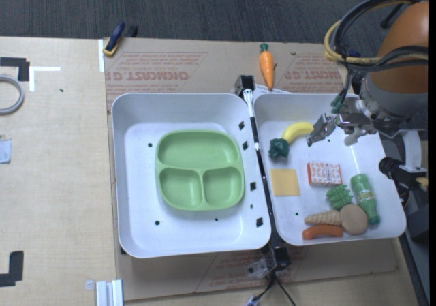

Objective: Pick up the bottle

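In right bin (392, 230): green bottle (365, 197), pale label, lying flat

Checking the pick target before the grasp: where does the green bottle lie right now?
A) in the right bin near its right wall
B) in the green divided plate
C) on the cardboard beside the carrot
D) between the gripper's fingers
A: the green bottle lies in the right bin by its right wall, apart from the gripper above the banana.

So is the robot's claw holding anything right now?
No. The gripper hangs open above the right bin with nothing between its fingers; the green bottle lies untouched.
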### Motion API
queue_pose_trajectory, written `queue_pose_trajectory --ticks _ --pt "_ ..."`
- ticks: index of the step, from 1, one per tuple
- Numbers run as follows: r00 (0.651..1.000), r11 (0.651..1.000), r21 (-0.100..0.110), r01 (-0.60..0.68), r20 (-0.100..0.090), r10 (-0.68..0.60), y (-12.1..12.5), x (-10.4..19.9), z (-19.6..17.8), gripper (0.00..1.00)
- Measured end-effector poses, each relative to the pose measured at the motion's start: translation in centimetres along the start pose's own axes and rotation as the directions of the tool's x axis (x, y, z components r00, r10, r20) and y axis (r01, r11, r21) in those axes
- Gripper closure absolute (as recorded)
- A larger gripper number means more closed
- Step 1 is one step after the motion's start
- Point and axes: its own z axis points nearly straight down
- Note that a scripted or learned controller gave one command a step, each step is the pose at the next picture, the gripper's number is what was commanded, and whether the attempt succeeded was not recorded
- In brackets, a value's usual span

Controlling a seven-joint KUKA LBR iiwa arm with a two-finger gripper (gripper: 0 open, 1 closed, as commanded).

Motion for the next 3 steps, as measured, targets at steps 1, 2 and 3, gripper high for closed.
queue_pose_trajectory --ticks 1,2,3 --pt "0.982 0.982 0.0 -0.187 0.0 0.187 -3.5 -3.9 11.4 0.0" --pt "0.982 0.982 0.0 -0.189 0.0 0.189 -3.5 -3.9 10.5 1.0" --pt "0.983 0.983 0.001 -0.184 0.0 0.184 -7.4 6.9 4.6 1.0"
